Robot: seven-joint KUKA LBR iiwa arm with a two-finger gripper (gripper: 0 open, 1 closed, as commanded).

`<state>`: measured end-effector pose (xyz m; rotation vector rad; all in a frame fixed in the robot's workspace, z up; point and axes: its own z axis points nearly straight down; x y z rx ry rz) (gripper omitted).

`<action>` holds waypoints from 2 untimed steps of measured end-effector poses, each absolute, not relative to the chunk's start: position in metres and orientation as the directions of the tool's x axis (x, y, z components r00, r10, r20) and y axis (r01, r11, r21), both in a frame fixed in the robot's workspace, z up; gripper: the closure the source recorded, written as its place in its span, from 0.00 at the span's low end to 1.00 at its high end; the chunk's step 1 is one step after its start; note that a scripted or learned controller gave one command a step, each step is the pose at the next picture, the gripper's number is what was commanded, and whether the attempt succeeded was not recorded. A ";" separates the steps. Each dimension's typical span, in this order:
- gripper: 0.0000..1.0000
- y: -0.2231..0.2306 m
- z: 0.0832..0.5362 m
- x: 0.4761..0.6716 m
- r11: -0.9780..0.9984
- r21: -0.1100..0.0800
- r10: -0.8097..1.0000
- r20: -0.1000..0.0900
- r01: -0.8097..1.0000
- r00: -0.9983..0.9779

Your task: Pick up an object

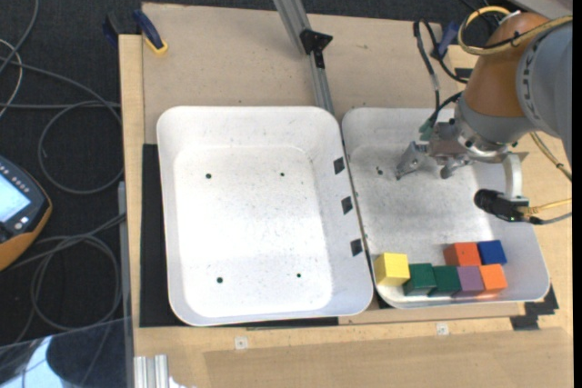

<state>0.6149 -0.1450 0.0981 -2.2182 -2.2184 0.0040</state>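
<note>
Several coloured blocks are bunched at the near edge of the right bin (423, 218): a yellow block (393, 266), a green block (421, 277), a dark green block (446, 279), a purple block (470, 279), an orange block (493, 277), a red block (465, 253) and a blue block (491, 251). My gripper (425, 164) hangs over the far half of that bin, well behind the blocks. It is open, its fingers spread, and nothing is between them.
The left bin (245, 213) lies beside the right one, with small black clips along the shared edge. A slanted metal rail (291, 4) runs down to the gap between the bins. Cables trail at the right by the arm.
</note>
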 end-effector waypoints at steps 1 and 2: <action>1.00 -0.145 0.111 0.617 0.001 0.001 1.000 0.002 1.000 -0.001; 1.00 -0.145 0.163 0.629 0.002 0.008 1.000 -0.001 1.000 -0.002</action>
